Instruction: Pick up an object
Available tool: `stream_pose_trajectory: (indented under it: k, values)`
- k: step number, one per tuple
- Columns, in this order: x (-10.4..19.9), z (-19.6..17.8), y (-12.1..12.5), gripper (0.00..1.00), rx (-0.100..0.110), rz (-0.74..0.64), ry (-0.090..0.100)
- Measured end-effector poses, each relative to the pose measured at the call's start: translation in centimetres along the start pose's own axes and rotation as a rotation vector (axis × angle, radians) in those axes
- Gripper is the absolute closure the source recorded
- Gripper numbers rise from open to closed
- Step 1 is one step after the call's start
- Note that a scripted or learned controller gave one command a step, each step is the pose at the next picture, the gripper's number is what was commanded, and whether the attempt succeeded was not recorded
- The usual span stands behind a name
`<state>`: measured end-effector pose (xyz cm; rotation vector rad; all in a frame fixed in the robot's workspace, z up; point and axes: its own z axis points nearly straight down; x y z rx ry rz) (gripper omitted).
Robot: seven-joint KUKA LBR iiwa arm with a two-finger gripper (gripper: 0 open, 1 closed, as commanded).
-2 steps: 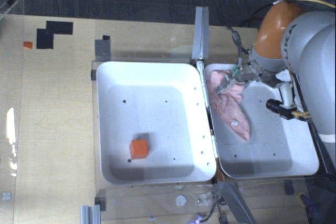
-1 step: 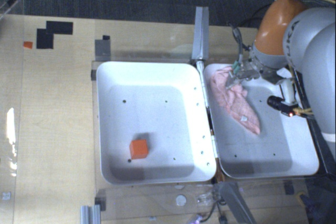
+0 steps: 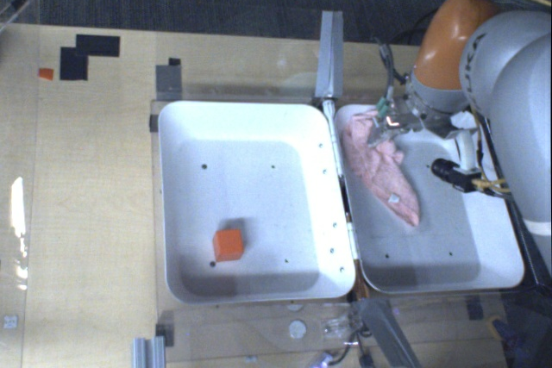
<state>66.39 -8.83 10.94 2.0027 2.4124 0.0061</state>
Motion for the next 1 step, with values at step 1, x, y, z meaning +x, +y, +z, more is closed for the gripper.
stream_pose_trajectory:
  k: [1]
  values:
    - [0.85, -11.60, 0.96, 1.00, -0.005, -0.132, -0.002]
